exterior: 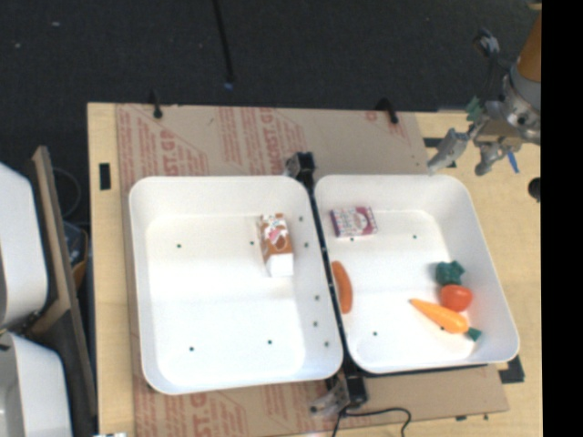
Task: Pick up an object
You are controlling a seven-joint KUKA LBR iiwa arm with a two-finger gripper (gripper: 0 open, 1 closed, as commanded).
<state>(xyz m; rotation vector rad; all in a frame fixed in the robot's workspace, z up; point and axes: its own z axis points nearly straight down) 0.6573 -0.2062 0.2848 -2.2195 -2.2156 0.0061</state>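
Note:
My gripper [466,156] hangs above the back right corner of the right bin [474,212], open, with nothing between its two grey fingers. In the right bin lie a small pink and white box [353,221] near the back left, an orange sausage-shaped piece [342,286] along the left wall, a red tomato with a green top [453,289] and an orange carrot [441,316] at the right front. In the left bin [164,244] a small carton with a brown and white print [275,243] lies near the back right.
The two bins sit side by side on a cardboard sheet [209,139] over the bench. A black clip [301,165] sits at the bins' back junction. White equipment [23,271] stands at the far left edge.

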